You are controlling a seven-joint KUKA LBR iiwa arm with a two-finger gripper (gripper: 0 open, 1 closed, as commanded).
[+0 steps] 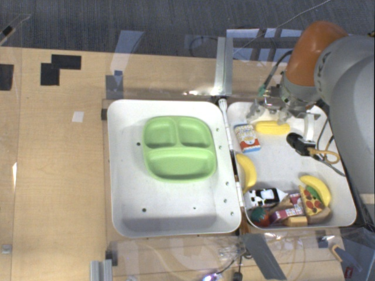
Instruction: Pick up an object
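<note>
Camera view: green tray point(179, 147) in left bin point(126, 206).

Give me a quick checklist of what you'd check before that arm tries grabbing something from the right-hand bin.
1. Hand over the right bin: ok, it sits at the far end.
2. Target under the hand: ok, a yellow block lies right beside it.
3. Fingers ready to close: cannot tell, the wrist hides them.
4. Room around the target: not ok, the small carton lies close on its left.
5. Nothing already held: cannot tell.
6. Green divided plate out of the way: ok, it lies in the left bin.
</note>
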